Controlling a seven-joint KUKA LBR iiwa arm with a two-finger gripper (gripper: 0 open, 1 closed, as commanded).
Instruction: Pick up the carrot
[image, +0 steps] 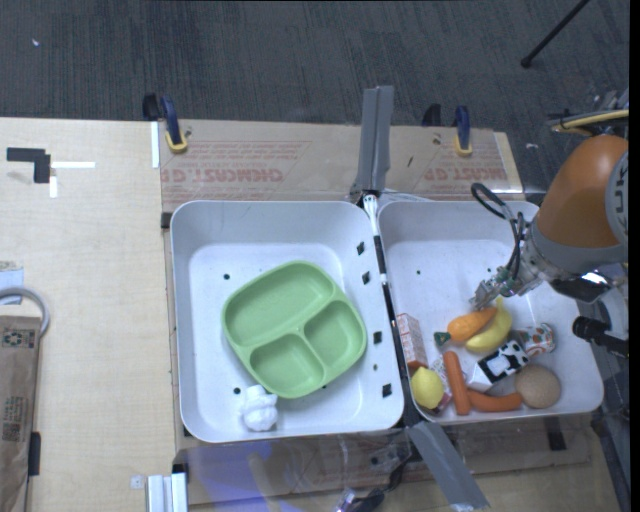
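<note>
Orange and slim, the carrot (456, 382) lay in the right bin (440, 250), near its front edge, and nothing had lifted it. You would have judged the task barely begun: the reach was under way, while the grasp and the lift were both left to do.

Around the carrot sat a crowd of toy food. A lemon (427, 386) touched it on the left. A second orange stick (494, 402) ran off to its right towards a brown ball (538, 386). Just behind it were an orange fruit (470, 325) and a banana (491, 331).

Your arm (585, 200) came in from the right, its orange band high over the bin's right side. It sloped down and leftward to the gripper (492, 292), which sat low, right at the orange fruit and banana, behind the carrot and apart from it. Whether the claw was wide or narrow could not be told; it was too small and cluttered to read, and nothing could be seen held in it.

The left bin (200, 300) held a green tray (293, 329) and a white lump (259, 408).
</note>
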